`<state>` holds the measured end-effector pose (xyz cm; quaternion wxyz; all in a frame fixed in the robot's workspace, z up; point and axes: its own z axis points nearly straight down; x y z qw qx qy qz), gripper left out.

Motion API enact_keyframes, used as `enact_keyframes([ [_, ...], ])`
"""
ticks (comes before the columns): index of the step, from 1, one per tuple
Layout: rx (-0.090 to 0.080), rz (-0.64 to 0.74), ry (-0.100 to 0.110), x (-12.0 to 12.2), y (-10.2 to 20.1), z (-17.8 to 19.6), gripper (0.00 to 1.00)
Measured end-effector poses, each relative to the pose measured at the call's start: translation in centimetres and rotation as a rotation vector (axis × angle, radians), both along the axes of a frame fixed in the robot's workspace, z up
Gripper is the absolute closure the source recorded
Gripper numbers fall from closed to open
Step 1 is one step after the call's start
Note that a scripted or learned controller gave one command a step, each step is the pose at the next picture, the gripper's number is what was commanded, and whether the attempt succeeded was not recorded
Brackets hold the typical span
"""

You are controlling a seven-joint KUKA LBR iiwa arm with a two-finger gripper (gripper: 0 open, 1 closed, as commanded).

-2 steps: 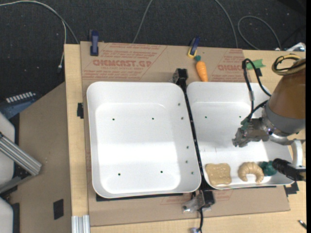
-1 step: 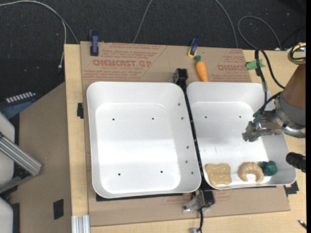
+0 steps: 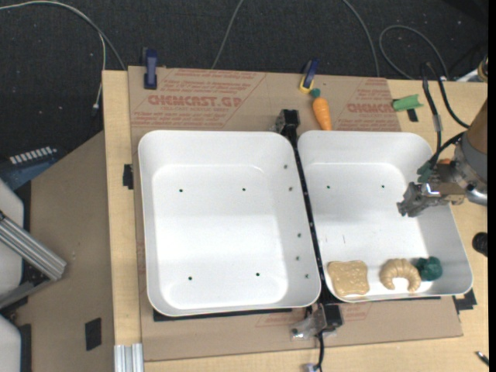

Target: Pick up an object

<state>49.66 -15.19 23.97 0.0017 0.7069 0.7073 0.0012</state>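
Observation:
The right bin (image 3: 364, 153) holds three things along its near edge: a tan toast-like piece (image 3: 348, 278), a pale croissant (image 3: 401, 274) and a small dark green object (image 3: 428, 268). My gripper (image 3: 411, 202) hangs over the right side of that bin, well above and behind the croissant. Nothing shows between its fingers. A toy carrot (image 3: 321, 112) lies outside the bins on the cardboard at the back.
The left bin (image 3: 155, 208) sits beside the right one, a black clip (image 3: 288, 121) between them at the back. Blue clamps (image 3: 149, 68) and a green tag (image 3: 406, 103) stand on the cardboard edge. Cables run behind the bench.

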Motion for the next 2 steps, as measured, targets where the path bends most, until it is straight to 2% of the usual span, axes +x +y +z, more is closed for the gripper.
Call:
enact_keyframes([
  [1, 0.002, 0.005, 0.004, 0.7, 6.0, -0.7, 1.00],
  [2, 0.002, 0.005, 0.003, 2.0, 11.2, 0.1, 1.00],
])
